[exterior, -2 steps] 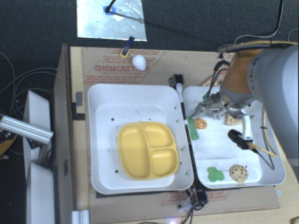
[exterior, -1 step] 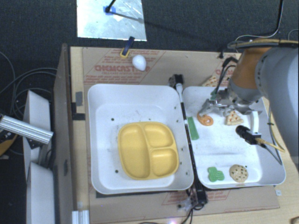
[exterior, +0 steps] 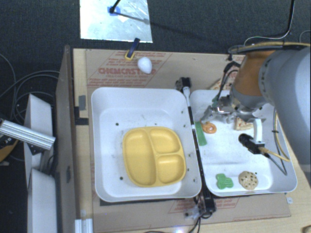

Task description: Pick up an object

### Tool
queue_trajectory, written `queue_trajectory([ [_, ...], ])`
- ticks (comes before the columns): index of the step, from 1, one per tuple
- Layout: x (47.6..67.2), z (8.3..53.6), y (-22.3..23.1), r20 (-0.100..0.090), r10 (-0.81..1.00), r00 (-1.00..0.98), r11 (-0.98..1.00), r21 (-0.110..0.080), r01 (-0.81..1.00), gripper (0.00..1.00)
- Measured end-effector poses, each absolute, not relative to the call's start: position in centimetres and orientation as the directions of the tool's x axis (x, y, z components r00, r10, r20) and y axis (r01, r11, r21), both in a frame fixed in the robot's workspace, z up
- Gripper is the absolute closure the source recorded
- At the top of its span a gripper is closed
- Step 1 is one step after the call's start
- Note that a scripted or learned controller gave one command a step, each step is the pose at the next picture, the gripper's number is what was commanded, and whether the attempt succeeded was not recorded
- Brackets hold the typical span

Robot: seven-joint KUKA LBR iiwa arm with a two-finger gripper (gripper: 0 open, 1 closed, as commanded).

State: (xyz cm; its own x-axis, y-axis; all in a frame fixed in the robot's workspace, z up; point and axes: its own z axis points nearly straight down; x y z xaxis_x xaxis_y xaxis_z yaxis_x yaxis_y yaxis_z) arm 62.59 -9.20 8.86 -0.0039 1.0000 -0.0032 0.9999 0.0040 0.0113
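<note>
My gripper (exterior: 213,116) hangs over the upper left part of the right bin (exterior: 282,178), under the grey arm with its orange band. An orange ring-shaped piece (exterior: 209,128) lies just below the gripper, close to it. Beside the ring, a green stick (exterior: 200,135) lies along the bin's left wall. A pale cracker-like piece (exterior: 241,124) lies partly under the wrist. Near the front edge lie a small green piece (exterior: 224,181) and a round chocolate-chip cookie (exterior: 248,179). Nothing can be seen held in the gripper.
The left bin (exterior: 104,110) holds a yellow divided plate (exterior: 153,155). A white egg-shaped thing (exterior: 145,64) and a small yellow and blue item (exterior: 131,49) lie on the cardboard behind the bins. A divider rail (exterior: 192,130) runs between the bins.
</note>
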Motion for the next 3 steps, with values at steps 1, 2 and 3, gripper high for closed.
queue_trajectory([
  [1, 59.7, 8.9, -8.8, -0.002, 1.000, 0.001, -0.001, 0.014, 1.000, 0.00],
  [2, 65.6, 8.8, -10.7, -0.001, 1.000, -0.005, 0.005, 0.011, 1.000, 0.00],
  [3, 64.6, 8.8, -8.6, -0.003, 1.000, -0.005, 0.005, 0.010, 1.000, 0.00],
])
